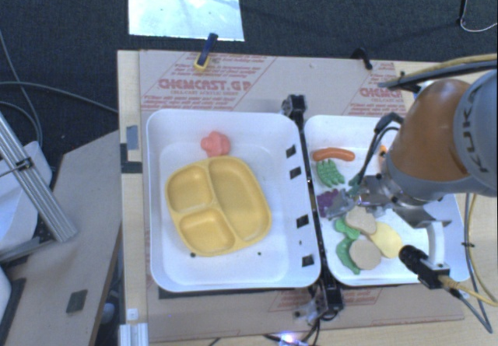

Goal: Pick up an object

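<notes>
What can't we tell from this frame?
- Gripper: the wrist covers it from above, so grasp state is unreadable.
- Right bin: the arm hides its right half and anything lying there.
- Purple toy: partly under the gripper, contact unclear.
- Small dark specks in the left bin: too small to identify.

Two shallow white plastic bins (233,123) sit side by side; one yellow three-compartment tray (218,206) and one pink lump (215,143) lie in the left bin.

A yellow divided tray (218,207) is seen lying in the left bin (173,274), a pink item (215,143) just behind it, while a blue-and-yellow clamp (206,52) is fixed at the worktop (257,80) far edge.
</notes>
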You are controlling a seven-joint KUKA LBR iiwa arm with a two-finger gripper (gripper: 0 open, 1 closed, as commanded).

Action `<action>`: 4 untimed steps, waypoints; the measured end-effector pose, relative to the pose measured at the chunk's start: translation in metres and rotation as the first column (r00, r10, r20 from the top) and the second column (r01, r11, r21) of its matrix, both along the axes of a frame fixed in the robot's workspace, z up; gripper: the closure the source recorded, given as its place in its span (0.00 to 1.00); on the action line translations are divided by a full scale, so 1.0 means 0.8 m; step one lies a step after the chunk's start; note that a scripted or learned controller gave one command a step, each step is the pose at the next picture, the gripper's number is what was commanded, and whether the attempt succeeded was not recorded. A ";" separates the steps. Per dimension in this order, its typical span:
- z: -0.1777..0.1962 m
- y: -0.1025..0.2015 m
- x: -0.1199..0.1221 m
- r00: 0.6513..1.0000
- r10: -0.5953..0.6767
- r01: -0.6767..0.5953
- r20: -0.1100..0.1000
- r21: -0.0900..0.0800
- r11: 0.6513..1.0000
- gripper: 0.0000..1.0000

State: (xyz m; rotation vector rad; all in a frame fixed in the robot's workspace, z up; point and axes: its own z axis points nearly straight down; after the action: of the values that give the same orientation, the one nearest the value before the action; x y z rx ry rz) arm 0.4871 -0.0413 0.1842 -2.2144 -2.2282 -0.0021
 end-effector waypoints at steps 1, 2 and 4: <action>0.032 0.008 0.001 1.000 0.000 0.000 0.004 -0.001 1.000 0.00; -0.061 -0.062 -0.003 1.000 -0.011 0.011 -0.005 -0.003 1.000 0.00; -0.111 -0.051 0.002 1.000 -0.004 0.004 0.006 -0.001 1.000 1.00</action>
State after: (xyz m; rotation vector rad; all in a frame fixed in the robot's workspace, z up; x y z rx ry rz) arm 0.4888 -0.0823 0.0957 -2.2225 -2.2274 -0.0072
